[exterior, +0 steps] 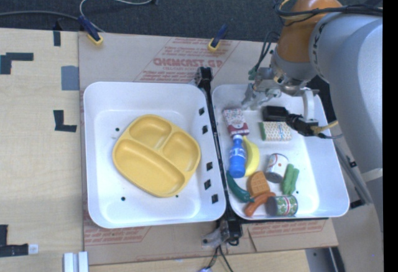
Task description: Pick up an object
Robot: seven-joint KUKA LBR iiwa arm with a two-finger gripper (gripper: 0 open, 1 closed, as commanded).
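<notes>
Gripper of mine hangs over the right bin's far edge; how its fingers stand I cannot tell. Nothing is lifted: blue bottle, banana and small can lie inside. Picking remains.

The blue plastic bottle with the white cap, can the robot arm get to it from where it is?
Probably yes. The blue plastic bottle lies on top of the heap in the right white bin, nothing covering it. The gripper hangs just above that bin's far end. A yellow banana presses against the bottle's side, which could crowd a grasp.
</notes>
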